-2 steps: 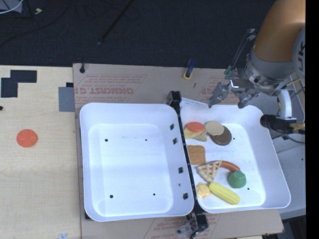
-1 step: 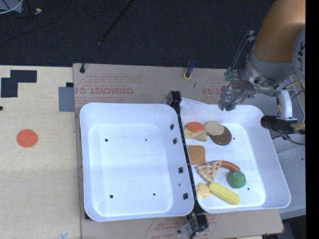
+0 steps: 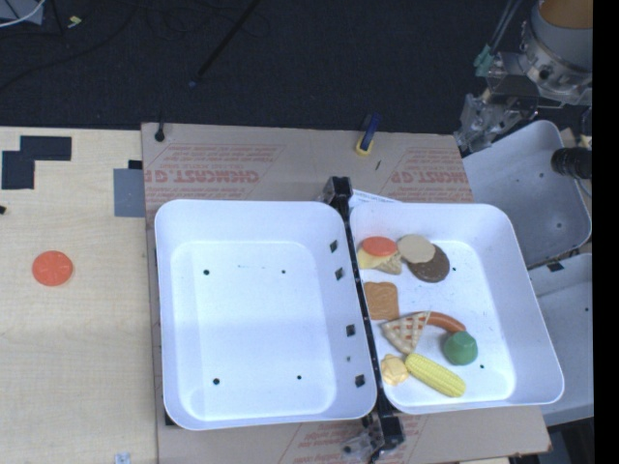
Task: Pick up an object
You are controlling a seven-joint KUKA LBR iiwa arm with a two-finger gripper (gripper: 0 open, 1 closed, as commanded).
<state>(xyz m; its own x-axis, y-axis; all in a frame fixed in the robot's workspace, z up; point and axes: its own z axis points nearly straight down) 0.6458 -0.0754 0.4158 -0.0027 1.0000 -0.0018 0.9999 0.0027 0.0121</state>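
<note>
The grey two-finger gripper (image 3: 481, 124) hangs beyond the right white plastic bin's (image 3: 527, 288) far right corner; whether it is released or clenched cannot be told. A yellow toy corn cob (image 3: 434, 374) lies near that bin's near edge, beside a round green toy (image 3: 460, 347).

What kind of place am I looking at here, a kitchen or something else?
Probably a robot test lab, not a kitchen: a robot arm hangs over two white bins, and the food, like the corn cob, looks like plastic toys.

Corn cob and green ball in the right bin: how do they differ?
The corn cob is yellow, long and lies at a slant near the front wall; the green ball is round, compact and sits just behind it. The cob's surface is ridged, the ball's smooth. Both lie in the right bin, close together, with the gripper far off above the bench.
</note>
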